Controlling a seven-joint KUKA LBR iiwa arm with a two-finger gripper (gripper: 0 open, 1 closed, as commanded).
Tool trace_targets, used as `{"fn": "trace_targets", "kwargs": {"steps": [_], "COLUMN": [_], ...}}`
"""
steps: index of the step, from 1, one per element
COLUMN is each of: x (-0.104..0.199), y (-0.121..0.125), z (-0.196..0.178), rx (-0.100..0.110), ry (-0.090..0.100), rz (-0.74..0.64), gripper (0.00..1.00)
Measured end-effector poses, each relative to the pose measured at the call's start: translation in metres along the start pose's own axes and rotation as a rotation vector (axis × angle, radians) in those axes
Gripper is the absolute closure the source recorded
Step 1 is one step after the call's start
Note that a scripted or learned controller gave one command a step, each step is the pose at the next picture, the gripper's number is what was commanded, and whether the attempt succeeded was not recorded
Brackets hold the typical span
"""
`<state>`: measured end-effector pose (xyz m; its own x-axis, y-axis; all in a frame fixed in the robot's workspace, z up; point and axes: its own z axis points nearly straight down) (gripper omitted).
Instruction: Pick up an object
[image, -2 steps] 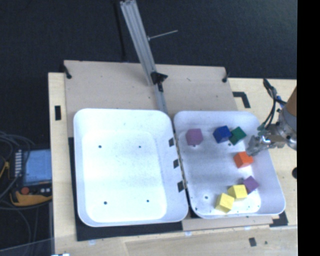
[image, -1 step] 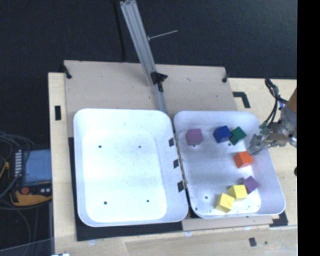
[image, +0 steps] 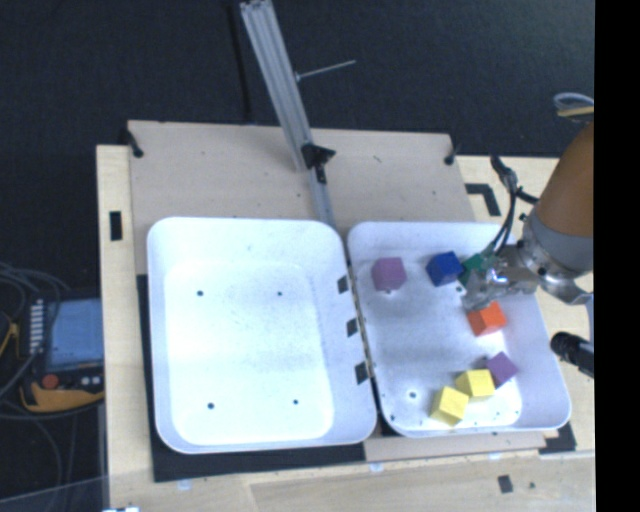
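hovering my claw (image: 487, 283) low in right shallow white plastic bin (image: 400, 400), between small green block (image: 473, 266) and small orange cube (image: 488, 319). can't tell claw opening or any hold. step: approach. next: settle on one block, close.

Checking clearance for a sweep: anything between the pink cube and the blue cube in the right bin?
Nothing: the camera view shows bare white bin floor between the pink foam cube and the blue foam cube. The small green block sits beyond the blue one, by the gripper.
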<state>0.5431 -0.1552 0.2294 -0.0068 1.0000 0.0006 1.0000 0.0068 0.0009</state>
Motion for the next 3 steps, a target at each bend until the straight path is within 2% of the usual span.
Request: {"fn": "trace_targets", "kwargs": {"steps": [3], "x": [0.142], "y": [-0.018], "z": [-0.022], "rx": [-0.002], "ry": [0.001], "rz": [-0.001], "gripper": [1.0]}}
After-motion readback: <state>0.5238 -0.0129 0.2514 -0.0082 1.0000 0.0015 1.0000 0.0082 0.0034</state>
